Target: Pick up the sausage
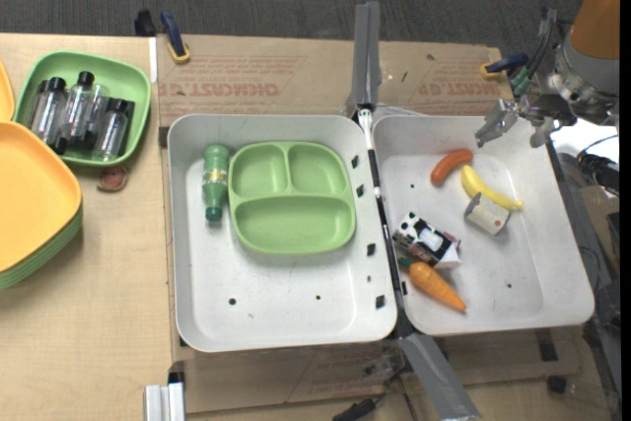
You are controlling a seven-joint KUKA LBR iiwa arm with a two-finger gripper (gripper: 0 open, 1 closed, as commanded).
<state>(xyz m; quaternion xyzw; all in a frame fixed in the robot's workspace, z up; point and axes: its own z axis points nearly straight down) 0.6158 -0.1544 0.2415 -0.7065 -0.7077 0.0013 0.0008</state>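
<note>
The sausage is a short orange-red link lying at a slant on the floor of the right bin, in its upper middle. My gripper hangs over the bin's far right corner, up and to the right of the sausage and apart from it. Its two fingers are spread open with nothing between them.
Just right of the sausage lie a yellow banana and a small grey block. A black-and-white packet and a carrot lie lower down. The left bin holds a green divided plate and a green bottle.
</note>
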